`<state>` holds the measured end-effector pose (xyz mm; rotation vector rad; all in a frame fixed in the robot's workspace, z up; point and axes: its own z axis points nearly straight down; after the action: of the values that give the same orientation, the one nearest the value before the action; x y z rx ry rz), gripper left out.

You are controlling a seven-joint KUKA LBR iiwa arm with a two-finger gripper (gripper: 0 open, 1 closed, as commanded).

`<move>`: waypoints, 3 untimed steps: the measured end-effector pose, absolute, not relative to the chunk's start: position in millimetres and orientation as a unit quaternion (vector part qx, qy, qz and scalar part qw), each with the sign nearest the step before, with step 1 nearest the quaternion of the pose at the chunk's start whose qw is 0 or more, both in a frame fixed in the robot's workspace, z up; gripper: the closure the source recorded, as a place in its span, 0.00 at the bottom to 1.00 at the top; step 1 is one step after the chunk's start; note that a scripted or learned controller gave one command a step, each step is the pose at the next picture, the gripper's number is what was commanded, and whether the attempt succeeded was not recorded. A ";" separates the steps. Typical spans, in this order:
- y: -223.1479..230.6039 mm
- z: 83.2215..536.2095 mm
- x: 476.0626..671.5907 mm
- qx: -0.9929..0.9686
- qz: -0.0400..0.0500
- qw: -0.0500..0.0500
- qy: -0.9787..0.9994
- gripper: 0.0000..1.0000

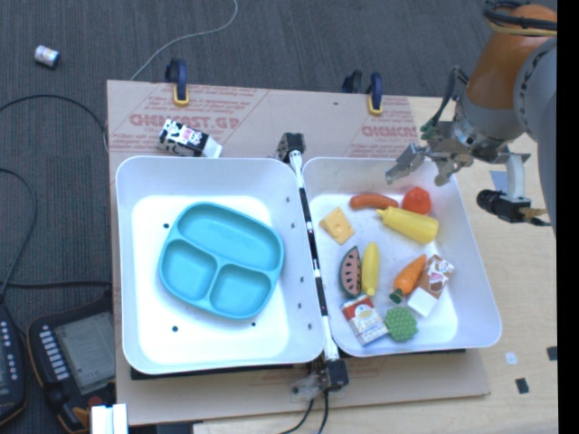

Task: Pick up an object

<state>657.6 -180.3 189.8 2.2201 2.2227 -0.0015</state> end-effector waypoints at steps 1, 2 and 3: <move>-139.6 88.1 632.9 0.707 0.001 0.002 0.707 0.00; -140.0 99.7 634.3 0.707 0.002 0.005 0.708 1.00; -139.9 99.3 634.1 0.707 0.002 0.005 0.708 0.00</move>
<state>634.1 -139.9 99.3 2.2134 2.2165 0.0058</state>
